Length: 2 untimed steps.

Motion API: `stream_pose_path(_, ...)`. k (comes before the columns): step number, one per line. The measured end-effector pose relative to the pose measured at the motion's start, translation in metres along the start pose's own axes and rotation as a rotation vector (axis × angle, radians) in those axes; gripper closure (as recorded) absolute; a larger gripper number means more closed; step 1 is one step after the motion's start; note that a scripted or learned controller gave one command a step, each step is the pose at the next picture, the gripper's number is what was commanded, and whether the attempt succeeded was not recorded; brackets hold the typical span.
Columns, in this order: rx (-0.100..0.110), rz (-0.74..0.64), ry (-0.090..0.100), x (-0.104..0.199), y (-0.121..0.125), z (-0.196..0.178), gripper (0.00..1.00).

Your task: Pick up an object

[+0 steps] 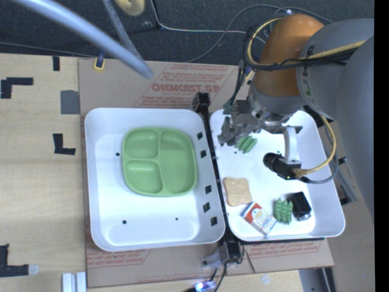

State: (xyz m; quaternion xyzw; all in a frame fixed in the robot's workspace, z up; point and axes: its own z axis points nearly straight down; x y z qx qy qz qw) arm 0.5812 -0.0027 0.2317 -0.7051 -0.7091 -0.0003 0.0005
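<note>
My gripper (234, 135) hangs low over the upper left part of the right bin (325, 221), under the orange band of the arm. A small green ridged piece (247, 143) lies right beside its tip, touching or nearly so. Lower in the same bin lie a tan toast slice (237, 191), a red and white packet (258, 217), a second green ridged piece (282, 210) and a small black block (299, 204). The arm's body hides the bin's upper right part.
The left bin (103, 224) holds a green divided plate (160, 161). A black clip divider (208, 163) runs between the two bins. A black cable fitting (278, 165) hangs from the wrist over the right bin's middle. Grey tubing crosses the upper left.
</note>
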Motion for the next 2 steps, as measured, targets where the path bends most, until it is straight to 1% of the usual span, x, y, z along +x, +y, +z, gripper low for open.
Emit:
stream_pose_path(1, -0.001, 0.000, 0.000, 0.047, 0.029, 0.000, 1.00)
stream_pose_path(2, 0.000, 0.001, 0.000, 0.101, 0.044, -0.006, 1.00)
